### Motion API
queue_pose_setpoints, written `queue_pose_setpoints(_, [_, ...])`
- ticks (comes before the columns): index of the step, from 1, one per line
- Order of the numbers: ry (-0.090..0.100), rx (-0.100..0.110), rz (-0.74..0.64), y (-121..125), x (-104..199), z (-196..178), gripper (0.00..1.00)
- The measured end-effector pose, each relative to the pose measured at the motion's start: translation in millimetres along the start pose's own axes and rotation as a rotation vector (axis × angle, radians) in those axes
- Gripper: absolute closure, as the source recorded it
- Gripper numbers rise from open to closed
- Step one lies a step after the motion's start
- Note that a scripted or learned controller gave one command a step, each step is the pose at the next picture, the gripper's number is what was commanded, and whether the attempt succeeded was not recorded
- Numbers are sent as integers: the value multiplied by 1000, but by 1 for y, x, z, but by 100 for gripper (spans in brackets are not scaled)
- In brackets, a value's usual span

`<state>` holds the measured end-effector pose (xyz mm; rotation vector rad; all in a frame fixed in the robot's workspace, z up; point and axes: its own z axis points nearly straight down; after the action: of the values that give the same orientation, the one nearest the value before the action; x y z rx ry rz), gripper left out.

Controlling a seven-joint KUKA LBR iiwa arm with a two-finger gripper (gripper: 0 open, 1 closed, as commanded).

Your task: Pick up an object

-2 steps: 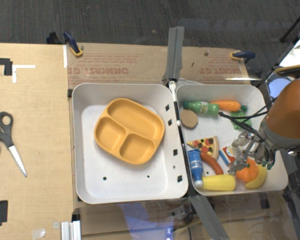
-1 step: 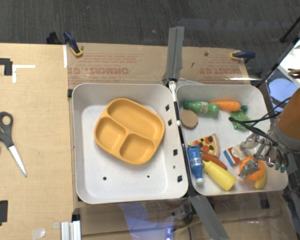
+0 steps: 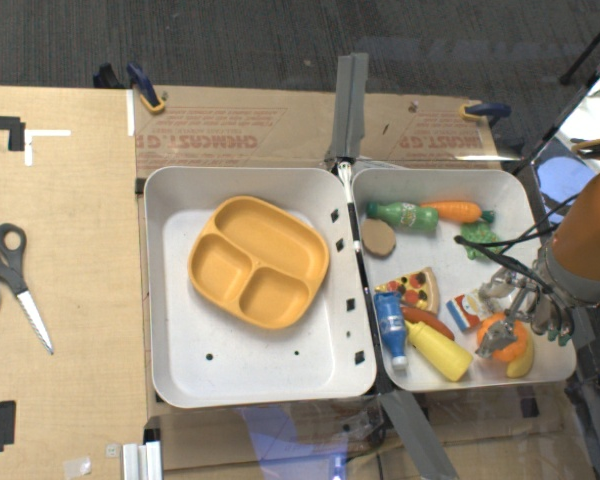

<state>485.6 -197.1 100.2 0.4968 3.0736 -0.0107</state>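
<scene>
**Gripper low over crowded corner of right bin; grasp not confirmed**

The gripper (image 3: 502, 330) sits low at the 4 o'clock corner of the right bin (image 3: 520, 183), directly over an orange fruit (image 3: 513, 342). Whether its fingers are spread or closed on anything cannot be told; cabling and metalwork obscure them.

Candidate objects nearby: a yellow piece (image 3: 521, 364) touching the fruit at its 5 o'clock, a small red-and-white carton (image 3: 464, 311) at the gripper's 9 o'clock, and a yellow mustard bottle (image 3: 438, 351) lying on its side further toward 8 o'clock. A blue bottle (image 3: 389, 324), pizza slice (image 3: 417, 289), green bottle (image 3: 404, 214) and carrot (image 3: 452, 210) lie well apart from the tool. The left bin (image 3: 180, 368) holds an orange divided plate (image 3: 258, 261).

Risks, as judged:
- The fruit is round; off-centre closure would likely squeeze it out sideways.
- The yellow piece touches it; fingers may catch both, or wedge between them.
- The bin wall is near at 3 o'clock, leaving little room for the outer finger.
</scene>
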Motion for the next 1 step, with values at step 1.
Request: queue_pose_setpoints(1, [1, 1, -40, 11, 4, 0, 0])
